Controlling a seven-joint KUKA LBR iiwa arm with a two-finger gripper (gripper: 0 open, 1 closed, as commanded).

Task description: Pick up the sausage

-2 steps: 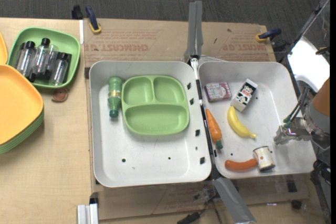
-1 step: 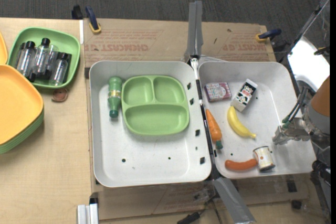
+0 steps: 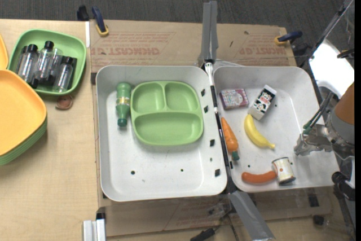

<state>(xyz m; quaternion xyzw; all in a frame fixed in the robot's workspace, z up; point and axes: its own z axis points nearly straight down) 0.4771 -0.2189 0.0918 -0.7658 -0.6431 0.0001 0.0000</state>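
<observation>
The sausage (image 3: 259, 177), reddish-orange and slightly curved, lies near the front edge of the right bin (image 3: 304, 79). A small white can (image 3: 283, 170) on its side touches the sausage's right end. My gripper (image 3: 309, 143) hangs low over the right side of that bin, to the right of the can and a little behind it, well apart from the sausage. Nothing shows in it.
A banana (image 3: 258, 132), carrot (image 3: 228, 135), pink box (image 3: 233, 98) and milk carton (image 3: 262, 102) share the right bin. The left bin (image 3: 163, 178) holds a green divided plate (image 3: 166, 112) and green bottle (image 3: 122, 103). A green tray of bottles (image 3: 48, 62) and orange plates (image 3: 20, 115) sit far left.
</observation>
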